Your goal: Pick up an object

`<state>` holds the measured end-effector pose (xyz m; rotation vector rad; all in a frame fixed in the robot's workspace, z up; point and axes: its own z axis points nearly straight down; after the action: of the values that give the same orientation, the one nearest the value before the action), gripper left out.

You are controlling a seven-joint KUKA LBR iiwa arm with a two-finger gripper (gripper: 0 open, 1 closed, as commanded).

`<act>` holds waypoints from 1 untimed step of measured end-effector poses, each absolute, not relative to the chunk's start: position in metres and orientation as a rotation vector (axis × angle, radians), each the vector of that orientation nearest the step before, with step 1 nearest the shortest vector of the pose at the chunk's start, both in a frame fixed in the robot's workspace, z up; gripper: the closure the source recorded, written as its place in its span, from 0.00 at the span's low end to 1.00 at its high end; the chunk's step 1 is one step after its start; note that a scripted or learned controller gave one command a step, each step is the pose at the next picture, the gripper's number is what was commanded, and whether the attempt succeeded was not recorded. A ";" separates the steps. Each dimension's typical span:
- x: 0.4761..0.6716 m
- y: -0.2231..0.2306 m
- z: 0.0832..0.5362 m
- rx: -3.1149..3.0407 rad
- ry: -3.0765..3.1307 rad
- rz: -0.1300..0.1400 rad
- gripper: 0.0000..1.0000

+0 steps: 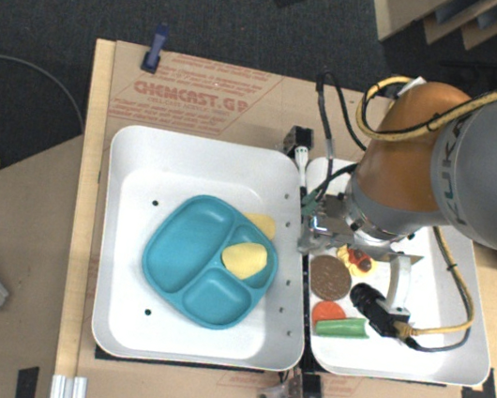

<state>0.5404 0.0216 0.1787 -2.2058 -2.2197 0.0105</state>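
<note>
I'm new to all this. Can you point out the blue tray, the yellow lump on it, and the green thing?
blue tray (pixel 184 251): camera view, left compartment.
yellow lump (pixel 244 258): camera view, middle.
green thing (pixel 341 328): camera view, middle.

Grey arm (pixel 484 159) over right bin (pixel 447 371), brown disc (pixel 330 277), green piece (pixel 341 328), teal tray (pixel 204 260) in left bin (pixel 130 220)

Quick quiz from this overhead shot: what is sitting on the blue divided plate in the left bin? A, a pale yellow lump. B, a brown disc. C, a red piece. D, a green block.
A: a pale yellow lump rests on the blue divided plate in the left bin, while the green block, brown disc and red piece lie in the right bin.
</note>
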 end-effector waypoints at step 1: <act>0.479 0.079 0.336 -2.214 -2.237 -0.025 1.00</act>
<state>0.4787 0.0794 0.3362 -2.2138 -2.2367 -0.0245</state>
